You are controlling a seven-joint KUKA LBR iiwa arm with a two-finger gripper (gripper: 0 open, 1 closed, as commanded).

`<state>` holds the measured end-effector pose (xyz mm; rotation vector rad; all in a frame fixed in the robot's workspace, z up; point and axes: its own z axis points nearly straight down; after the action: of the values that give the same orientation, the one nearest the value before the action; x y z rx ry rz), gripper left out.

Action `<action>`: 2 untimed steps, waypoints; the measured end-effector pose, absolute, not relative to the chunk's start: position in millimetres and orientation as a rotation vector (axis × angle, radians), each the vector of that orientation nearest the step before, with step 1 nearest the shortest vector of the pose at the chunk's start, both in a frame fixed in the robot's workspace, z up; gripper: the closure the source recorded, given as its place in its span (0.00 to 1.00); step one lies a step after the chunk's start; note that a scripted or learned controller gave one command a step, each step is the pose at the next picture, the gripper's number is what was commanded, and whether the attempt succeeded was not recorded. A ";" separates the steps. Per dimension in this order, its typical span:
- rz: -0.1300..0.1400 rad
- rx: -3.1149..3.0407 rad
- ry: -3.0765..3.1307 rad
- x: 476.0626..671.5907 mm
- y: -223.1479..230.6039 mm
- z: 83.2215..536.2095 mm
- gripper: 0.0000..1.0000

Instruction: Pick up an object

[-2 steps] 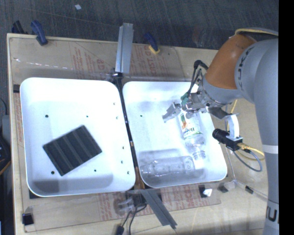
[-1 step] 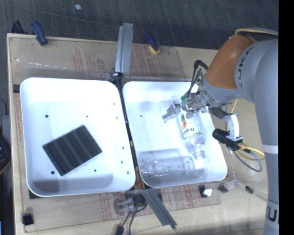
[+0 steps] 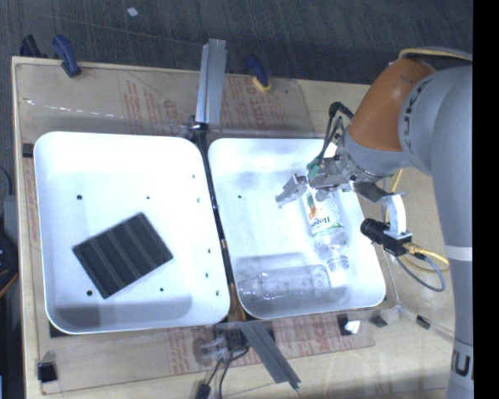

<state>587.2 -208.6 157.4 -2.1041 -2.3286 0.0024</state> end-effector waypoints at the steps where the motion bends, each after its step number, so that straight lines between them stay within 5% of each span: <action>1: 0.002 -2.104 -2.329 587.2 -208.6 157.4 0.00; 2: 0.002 -2.104 -2.329 587.2 -208.6 157.4 0.00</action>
<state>587.2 -208.6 157.4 -2.1041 -2.3286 0.0024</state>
